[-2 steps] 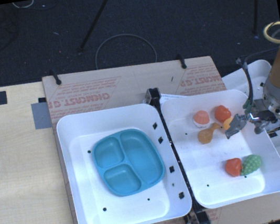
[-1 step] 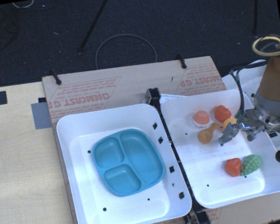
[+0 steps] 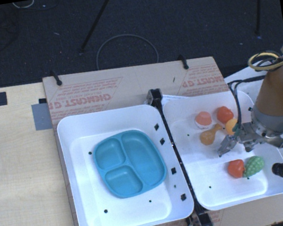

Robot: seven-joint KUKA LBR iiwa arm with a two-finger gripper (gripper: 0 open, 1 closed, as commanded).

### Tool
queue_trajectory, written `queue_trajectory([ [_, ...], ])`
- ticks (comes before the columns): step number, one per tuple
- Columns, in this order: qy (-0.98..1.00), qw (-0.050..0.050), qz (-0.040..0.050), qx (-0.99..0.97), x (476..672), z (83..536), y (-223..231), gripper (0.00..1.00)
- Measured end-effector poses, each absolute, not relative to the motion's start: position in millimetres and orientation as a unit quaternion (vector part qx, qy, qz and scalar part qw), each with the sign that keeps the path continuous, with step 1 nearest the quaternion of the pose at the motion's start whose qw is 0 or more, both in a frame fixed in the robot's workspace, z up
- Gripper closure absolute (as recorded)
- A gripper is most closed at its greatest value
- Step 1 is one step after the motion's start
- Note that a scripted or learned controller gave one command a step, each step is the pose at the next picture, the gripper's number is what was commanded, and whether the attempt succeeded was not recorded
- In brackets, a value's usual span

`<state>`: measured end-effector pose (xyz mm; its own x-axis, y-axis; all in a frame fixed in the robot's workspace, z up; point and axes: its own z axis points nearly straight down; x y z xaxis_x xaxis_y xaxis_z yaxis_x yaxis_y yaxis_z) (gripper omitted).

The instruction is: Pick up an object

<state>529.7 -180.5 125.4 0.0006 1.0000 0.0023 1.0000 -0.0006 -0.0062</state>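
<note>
The right bin [image 3: 215,199] holds several small toy foods. A pink-and-white round piece [image 3: 203,120] lies at the back, a red-orange piece [image 3: 224,113] beside it, and a small yellow piece [image 3: 231,125] just below that. A tan drumstick-shaped piece [image 3: 210,136] lies left of the gripper. Toward the front sit a red tomato-like piece [image 3: 236,168] and a green leafy piece [image 3: 254,165], touching each other. My gripper [image 3: 236,143] hangs low over the bin's middle, between the drumstick and the red piece, with grey fingers splayed apart and nothing between them.
The left bin [image 3: 88,210] bears a blue divided plate [image 3: 130,162]. A black divider with clips [image 3: 173,158] runs between the bins. The arm's grey and orange body [image 3: 278,100] covers the right bin's far right side. Cardboard lies under both bins.
</note>
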Motion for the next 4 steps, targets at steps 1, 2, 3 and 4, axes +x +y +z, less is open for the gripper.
queue_trajectory([
  [1,-0.706,0.002,0.0011,-0.708,530.1,137,-182,1.00],
  [2,-0.708,-0.001,-0.0010,-0.706,538.0,196,-177,1.00],
  [3,-0.707,0.000,0.0000,-0.707,538.3,227,-177,1.00],
  [4,-0.707,0.001,0.0008,-0.707,551.7,220,-132,1.00],
])
